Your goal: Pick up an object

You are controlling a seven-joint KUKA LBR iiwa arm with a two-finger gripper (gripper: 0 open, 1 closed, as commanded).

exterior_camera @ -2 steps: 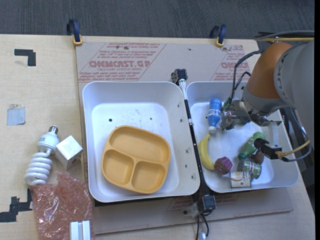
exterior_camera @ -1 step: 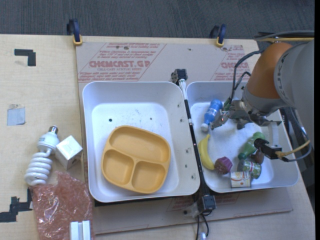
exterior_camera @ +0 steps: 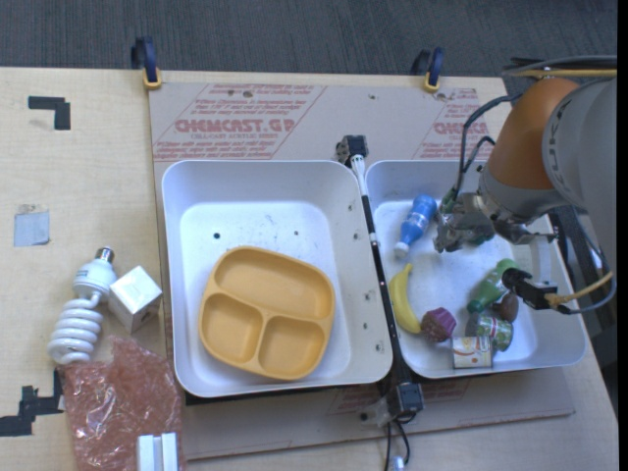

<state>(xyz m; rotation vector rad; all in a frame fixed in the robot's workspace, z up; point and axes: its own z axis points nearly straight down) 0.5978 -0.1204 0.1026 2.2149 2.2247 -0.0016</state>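
In the right bin (exterior_camera: pixel 559 346) we see the things on offer for picking. A small blue bottle (exterior_camera: pixel 416 220) with a white cap lies tilted near the bin's far left corner. A banana (exterior_camera: pixel 401 299) lies along the left wall, and just beside its near end sits a dark purple, round object (exterior_camera: pixel 439 323). Toward the near right corner there is a cluster: a green bottle (exterior_camera: pixel 490 288), a dark brown item (exterior_camera: pixel 507 307) touching it, a small can (exterior_camera: pixel 495 331) and a white carton (exterior_camera: pixel 472 354) lying flat at the front wall.

The left bin (exterior_camera: pixel 186 292) holds a yellow three-compartment tray (exterior_camera: pixel 265 312), set a little askew. Both bins rest on a brown board (exterior_camera: pixel 235 121) with red lettering, clamped at its far edge to the pale bench (exterior_camera: pixel 69 194). On the bench left of the bins lie a white spiral light bulb (exterior_camera: pixel 80 312), a small white box (exterior_camera: pixel 135 293) touching it, and a crumpled reddish plastic bag (exterior_camera: pixel 123 395). Dark carpet (exterior_camera: pixel 294 13) runs beyond the bench.

The grey arm (exterior_camera: pixel 579 155) with its orange band reaches in from the right, bent down over the far part of the right bin. The jaws (exterior_camera: pixel 453 235) hang just right of the blue bottle, over bare bin floor. We cannot tell how far apart they stand, and we see nothing held between them.
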